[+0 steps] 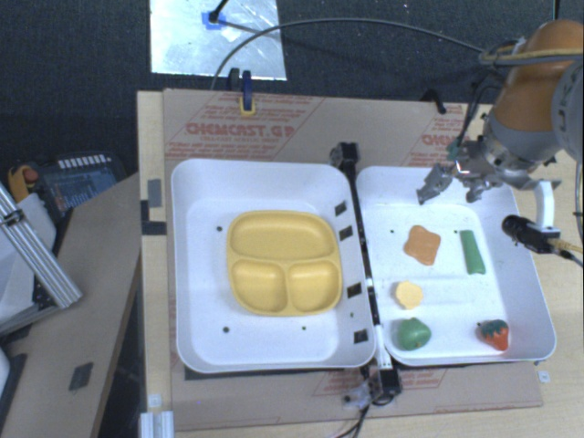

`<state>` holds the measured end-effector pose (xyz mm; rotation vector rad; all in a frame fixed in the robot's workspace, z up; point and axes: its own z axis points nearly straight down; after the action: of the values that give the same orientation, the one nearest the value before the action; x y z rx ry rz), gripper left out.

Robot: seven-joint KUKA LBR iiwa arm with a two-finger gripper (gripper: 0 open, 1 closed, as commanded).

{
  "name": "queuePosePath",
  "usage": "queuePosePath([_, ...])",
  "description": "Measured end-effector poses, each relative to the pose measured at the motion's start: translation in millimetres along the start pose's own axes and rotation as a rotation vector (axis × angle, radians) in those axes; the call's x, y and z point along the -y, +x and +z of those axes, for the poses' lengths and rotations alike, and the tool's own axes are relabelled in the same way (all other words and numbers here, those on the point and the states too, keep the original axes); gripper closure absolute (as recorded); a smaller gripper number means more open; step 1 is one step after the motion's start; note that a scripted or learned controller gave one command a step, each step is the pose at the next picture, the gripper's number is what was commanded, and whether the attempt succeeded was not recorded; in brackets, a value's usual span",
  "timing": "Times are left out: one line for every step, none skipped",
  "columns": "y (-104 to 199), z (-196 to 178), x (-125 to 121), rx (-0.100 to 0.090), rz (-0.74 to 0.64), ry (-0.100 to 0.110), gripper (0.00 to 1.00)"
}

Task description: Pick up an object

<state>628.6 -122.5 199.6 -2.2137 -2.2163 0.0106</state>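
Camera view shows the gripper (454,186) hanging over the far edge of the right bin (525,286), its two fingers spread apart with nothing between them. Below it in that bin lie an orange-brown flat piece (422,245) near the middle, a green stick (472,251) just beside it toward the right edge, a pale yellow piece (409,294), a green rounded item (412,334) at the near-left corner, and a red-and-green item (494,333) at the near-right corner. The left bin (196,245) carries a yellow divided tray (281,262) at its centre.
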Motion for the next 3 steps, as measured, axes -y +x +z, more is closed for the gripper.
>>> queuePosePath([0.2, -7.6, -2.7, 0.002, -0.002, -0.012, 0.00])
queuePosePath([7.1, 43.3, 4.2, 0.001, -0.001, -0.010, 0.00])
queuePosePath([7.7, 105.8, 2.6, 0.002, 0.000, -0.009, 0.00])
